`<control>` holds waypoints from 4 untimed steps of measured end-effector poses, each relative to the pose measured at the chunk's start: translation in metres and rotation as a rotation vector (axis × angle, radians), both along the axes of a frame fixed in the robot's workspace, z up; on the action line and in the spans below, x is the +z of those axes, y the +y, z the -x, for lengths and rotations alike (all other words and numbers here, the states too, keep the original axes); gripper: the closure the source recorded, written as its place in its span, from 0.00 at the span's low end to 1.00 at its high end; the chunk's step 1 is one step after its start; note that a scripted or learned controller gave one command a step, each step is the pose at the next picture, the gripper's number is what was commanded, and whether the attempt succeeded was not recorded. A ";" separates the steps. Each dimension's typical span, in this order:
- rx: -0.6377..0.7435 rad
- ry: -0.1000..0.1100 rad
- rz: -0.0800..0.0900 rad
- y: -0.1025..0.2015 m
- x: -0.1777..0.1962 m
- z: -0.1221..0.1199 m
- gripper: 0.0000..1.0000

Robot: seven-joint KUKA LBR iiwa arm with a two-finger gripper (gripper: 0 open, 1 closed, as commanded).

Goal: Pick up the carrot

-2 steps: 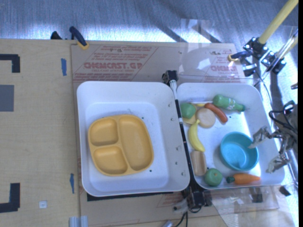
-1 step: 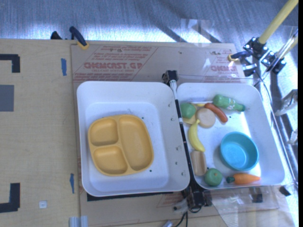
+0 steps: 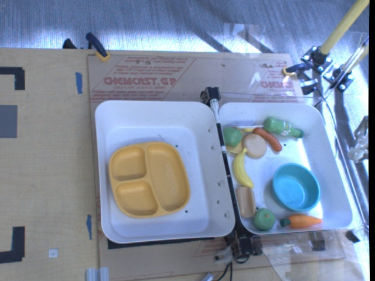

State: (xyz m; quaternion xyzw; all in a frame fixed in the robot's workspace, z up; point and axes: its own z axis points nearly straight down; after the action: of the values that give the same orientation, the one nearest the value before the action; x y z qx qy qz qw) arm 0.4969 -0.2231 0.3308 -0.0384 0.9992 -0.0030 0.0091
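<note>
**Carrot waits in corner of crowded bin**

Carrot lies flat in the right bin, at its near edge, just beside a blue bowl and a green fruit. Probably light, stiff, smooth toy plastic, it is best pinched across its thick middle. The bin wall leaves little room. Left bin holds a yellow tray. Jaw state cannot be told.

- The divided plate lies in the left bin.
- In the right bin, the bowl sits centrally; the carrot lies at its 6 o'clock, the banana at 9 o'clock.
</note>
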 end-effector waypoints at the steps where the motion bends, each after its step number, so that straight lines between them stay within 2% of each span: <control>1: 0.000 0.001 -0.001 0.000 -0.001 0.000 0.00; 2: 0.000 -0.010 0.003 0.000 0.012 -0.002 1.00; 3: 0.000 -0.009 0.002 0.000 0.011 -0.002 0.00; 4: 0.000 -0.020 0.006 0.000 0.023 -0.004 1.00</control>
State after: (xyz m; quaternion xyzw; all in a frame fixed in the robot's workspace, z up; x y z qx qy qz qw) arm 0.5013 -0.2230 0.3540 -0.0382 0.9991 -0.0062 0.0191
